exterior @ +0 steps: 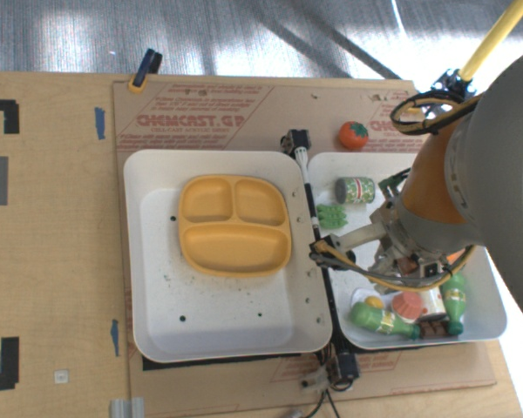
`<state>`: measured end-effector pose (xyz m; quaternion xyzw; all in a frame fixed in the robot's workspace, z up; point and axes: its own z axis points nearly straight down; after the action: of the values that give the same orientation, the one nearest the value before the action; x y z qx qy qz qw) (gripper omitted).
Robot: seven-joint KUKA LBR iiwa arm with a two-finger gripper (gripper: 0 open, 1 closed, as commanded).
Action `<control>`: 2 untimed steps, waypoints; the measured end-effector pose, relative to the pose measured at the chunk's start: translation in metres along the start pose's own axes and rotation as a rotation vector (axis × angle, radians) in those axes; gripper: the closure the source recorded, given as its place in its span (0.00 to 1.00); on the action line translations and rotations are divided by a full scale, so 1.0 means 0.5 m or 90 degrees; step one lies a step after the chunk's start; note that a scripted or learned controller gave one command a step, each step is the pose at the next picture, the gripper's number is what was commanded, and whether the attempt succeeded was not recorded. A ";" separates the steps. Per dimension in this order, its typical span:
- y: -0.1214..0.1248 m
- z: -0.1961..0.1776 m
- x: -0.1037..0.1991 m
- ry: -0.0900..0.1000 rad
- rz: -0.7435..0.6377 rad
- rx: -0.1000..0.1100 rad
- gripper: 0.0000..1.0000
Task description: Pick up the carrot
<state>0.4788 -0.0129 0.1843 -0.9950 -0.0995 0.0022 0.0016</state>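
My gripper hangs low over the middle of the right bin, and the grey and orange wrist above hides most of it. A thin orange sliver peeks out at the wrist's right side and may be the carrot; the arm covers the rest of it. I see nothing held in the gripper.
Around the gripper in the right bin lie a green-labelled can, a small green piece, a green bottle, a second green bottle and a salmon-red item. The left bin holds a yellow divided plate. A tomato sits on the cardboard behind the bins.
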 end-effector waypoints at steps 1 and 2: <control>0.000 0.000 0.000 0.000 0.000 0.000 0.00; 0.016 0.000 -0.004 0.000 0.001 0.000 0.00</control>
<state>0.4786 -0.0210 0.1842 -0.9951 -0.0990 0.0024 0.0017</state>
